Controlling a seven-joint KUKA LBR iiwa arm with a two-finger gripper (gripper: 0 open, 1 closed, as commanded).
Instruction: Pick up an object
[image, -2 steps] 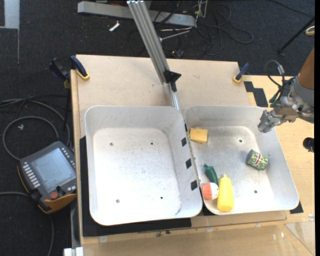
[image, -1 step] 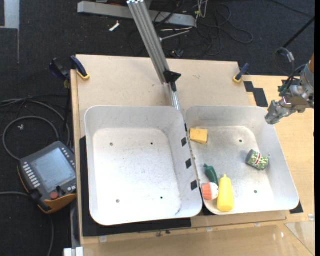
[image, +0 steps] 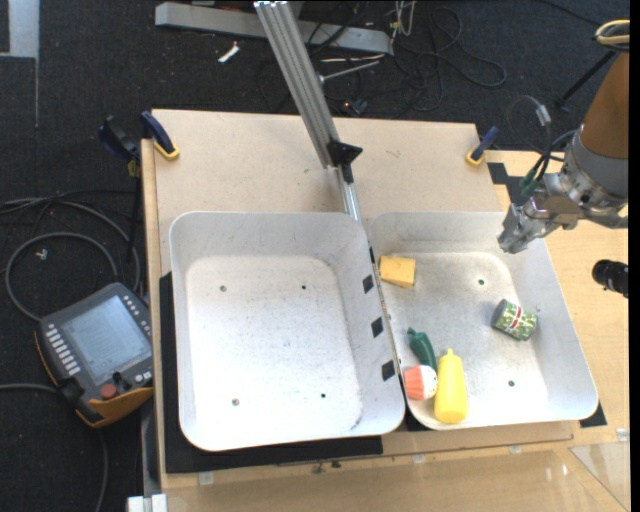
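Camera view: right bin (image: 560, 370) (4 objects inside)

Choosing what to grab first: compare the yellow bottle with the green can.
The yellow bottle is longer and plain; the green can is short, stubby and patterned. The bottle lies at the right bin's near rim, touching a red-and-white toy; the can lies apart, mid-bin. Both lie on their sides.

Even, bright overhead light; soft short shadows only. The white bins (image: 270, 330) sit near overexposed, with mild glare on their rims. Floor left of the bins is dark. Focus fair at the bins, overall grainy, slightly soft toward edges.
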